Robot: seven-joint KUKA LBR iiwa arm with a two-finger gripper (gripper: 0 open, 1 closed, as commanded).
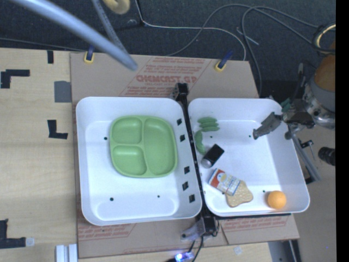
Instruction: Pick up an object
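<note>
Nearest the camera, along the front wall of the right bin, an orange ball sits in the front right corner, and to its left a tan, toast-shaped piece lies touching a small red and white carton, the 2 overlapping at the carton's right end. Just behind them, close to the divider between the 2 bins, a small black block lies tilted, and a green curved object rests against the bin's left wall beside it. Farther back in the same corner is another green, ridged item. In the left bin a light green plate with 3 compartments lies flat near the middle, slightly toward the back, with nothing on it. Both bins stand side by side on a brown cardboard sheet with red printing, which lies on the pale wooden table. At the right, the gripper hangs over the back right part of the right bin, reaching in from the arm's wrist at the bin's right rim; whether its dark fingers are open or closed cannot be told from this angle, and nothing can be seen between them. It is well apart from the objects at the bin's front and left side. Beyond the table, thin cables trail over a dark floor
</note>
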